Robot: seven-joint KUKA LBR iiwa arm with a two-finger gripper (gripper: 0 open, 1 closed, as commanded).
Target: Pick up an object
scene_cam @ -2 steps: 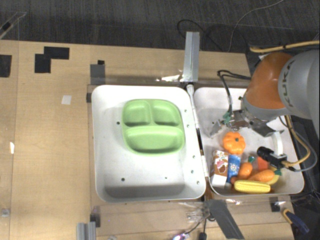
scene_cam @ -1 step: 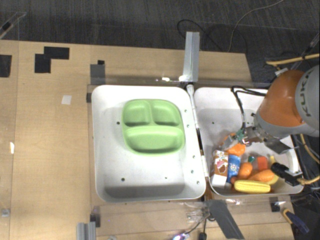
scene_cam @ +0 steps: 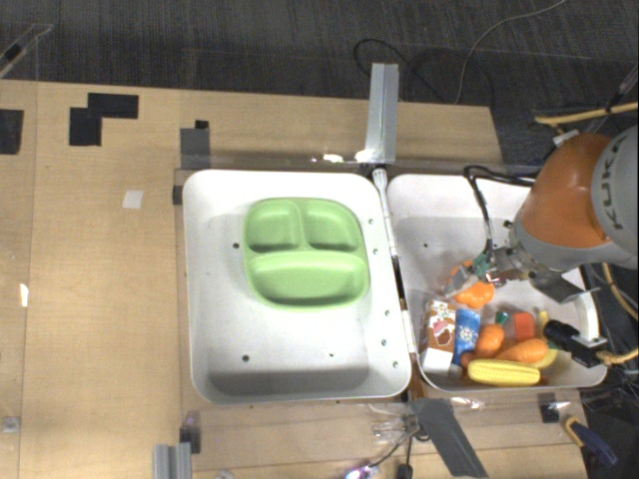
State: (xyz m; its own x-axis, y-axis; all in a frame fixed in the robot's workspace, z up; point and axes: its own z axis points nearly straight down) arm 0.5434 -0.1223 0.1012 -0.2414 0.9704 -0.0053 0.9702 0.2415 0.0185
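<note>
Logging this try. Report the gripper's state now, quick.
Gripper: cannot be told; it is low in the right bin, above the pile of toys.

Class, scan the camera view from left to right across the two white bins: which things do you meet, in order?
Left bin → green divided tray → right bin → small printed carton → yellow banana-shaped toy → grey arm with orange band.

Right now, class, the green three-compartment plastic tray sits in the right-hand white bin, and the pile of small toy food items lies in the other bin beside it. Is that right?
Not quite. The camera view shows the green three-compartment plastic tray in the left-hand white bin, not the right-hand one. The pile of small toy food items does lie in the other bin beside it.
</note>
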